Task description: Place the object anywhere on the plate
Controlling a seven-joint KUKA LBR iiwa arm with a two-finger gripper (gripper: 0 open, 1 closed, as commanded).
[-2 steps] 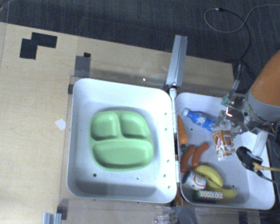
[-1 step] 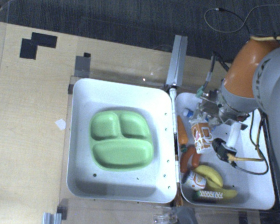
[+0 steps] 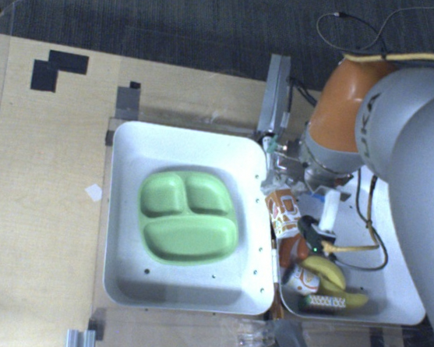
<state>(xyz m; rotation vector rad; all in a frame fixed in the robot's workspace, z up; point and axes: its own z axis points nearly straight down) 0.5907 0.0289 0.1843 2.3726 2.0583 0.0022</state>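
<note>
The arm [image 3: 395, 128] reaches down into the right bin [image 3: 401, 305], so the step in hand looks like the pick: finding and taking an object before anything can go to the plate [image 3: 189, 218]. The hand [image 3: 301, 189] sits low over the bin's left edge, mostly hidden under the wrist and the orange band, and I cannot tell whether it is open, closed or gripping anything. Just below it lies a carton [image 3: 283, 213] with orange and white print, tilted along the wall between the two bins; it seems the likeliest target, though contact cannot be confirmed. Further below the hand lie a banana [image 3: 326, 272], yellow and curved, a dark red item [image 3: 289, 251] beside it, and a small round orange and white thing [image 3: 303, 278], all crowded together in the bin's near left corner. The plate lies to the hand's left, in the middle of the left bin [image 3: 118, 274]; it is pale green, with two small compartments above one wide one, and nothing rests on it yet. The next move calls for a firm grip on one object, a lift clear of the dividing wall and the neighbours, then a short carry leftward over the plate and a release on it.
</note>
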